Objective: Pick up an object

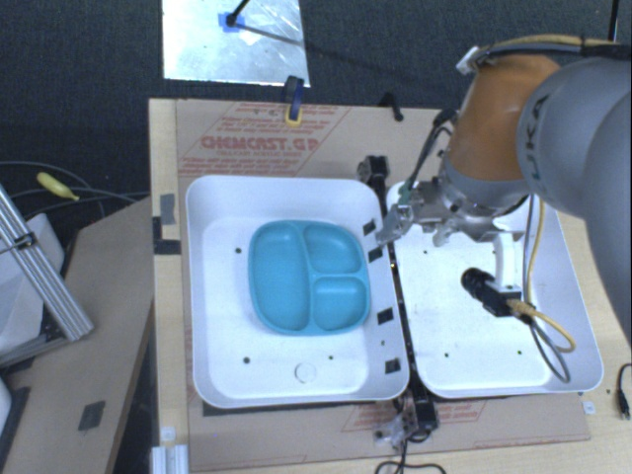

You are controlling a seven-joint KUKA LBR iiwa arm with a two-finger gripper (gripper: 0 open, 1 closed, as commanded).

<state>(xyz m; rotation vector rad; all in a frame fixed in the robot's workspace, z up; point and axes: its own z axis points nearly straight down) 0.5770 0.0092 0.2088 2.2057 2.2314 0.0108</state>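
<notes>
A light blue plate (304,275) with three compartments lies flat in the middle of the left white bin (222,363). My gripper (397,215) hangs low over the upper left corner of the right white bin (563,358), close to the wall between the two bins. It sits just right of the plate's upper right rim and apart from it. The grey arm with its orange band (499,117) reaches down from the upper right and hides the back part of the right bin.
A small pale round mark (305,371) shows on the left bin's floor near its front wall. Black clips (384,316) line the wall between the bins. A cardboard sheet (262,136) lies under both bins.
</notes>
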